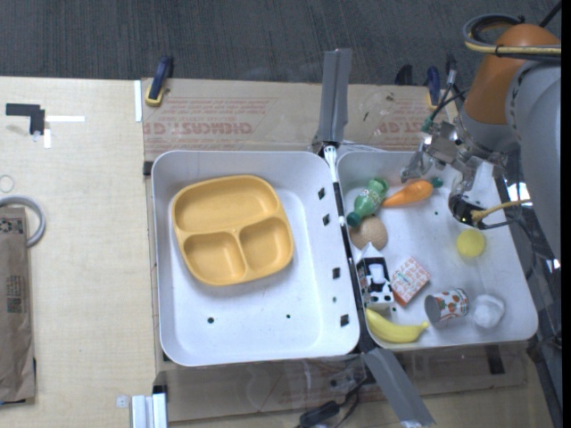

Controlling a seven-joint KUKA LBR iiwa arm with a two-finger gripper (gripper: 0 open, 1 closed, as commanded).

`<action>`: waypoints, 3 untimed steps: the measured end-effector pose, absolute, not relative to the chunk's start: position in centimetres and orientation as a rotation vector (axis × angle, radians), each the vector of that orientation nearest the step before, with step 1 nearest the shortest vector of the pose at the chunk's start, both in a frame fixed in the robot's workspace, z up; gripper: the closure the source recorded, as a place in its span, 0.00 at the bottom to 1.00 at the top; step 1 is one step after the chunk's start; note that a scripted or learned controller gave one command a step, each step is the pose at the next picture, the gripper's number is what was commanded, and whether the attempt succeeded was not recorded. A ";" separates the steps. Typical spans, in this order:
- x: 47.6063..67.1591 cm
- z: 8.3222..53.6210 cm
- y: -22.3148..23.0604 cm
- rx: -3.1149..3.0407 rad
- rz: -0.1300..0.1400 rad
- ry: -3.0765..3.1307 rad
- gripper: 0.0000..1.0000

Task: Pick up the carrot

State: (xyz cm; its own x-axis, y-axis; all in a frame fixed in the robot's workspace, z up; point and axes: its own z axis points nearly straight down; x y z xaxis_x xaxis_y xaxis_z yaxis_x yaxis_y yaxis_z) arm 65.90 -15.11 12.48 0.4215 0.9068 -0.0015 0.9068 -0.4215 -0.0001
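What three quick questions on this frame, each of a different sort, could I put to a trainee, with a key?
1. True or false: the carrot lies in the right bin.
2. What sits in the left bin? A) a yellow divided plate B) a banana C) a green bottle
3. Fill in: the gripper is just above the carrot's ____ end.

Key: 1 true. 2 A, the plate; the banana and green bottle are in the right bin. 3 right, the thicker end.
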 end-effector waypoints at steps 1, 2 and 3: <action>64.0 9.1 -12.5 2.536 -0.004 1.857 0.00; 65.9 14.2 -12.0 2.560 -0.003 1.821 0.00; 65.1 9.1 -16.2 2.404 -0.003 2.024 0.00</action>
State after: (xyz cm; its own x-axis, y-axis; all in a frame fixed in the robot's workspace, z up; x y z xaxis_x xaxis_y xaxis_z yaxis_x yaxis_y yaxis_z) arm 65.06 -16.25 9.14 0.1705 0.9854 -0.0012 0.9854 -0.1705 -0.0019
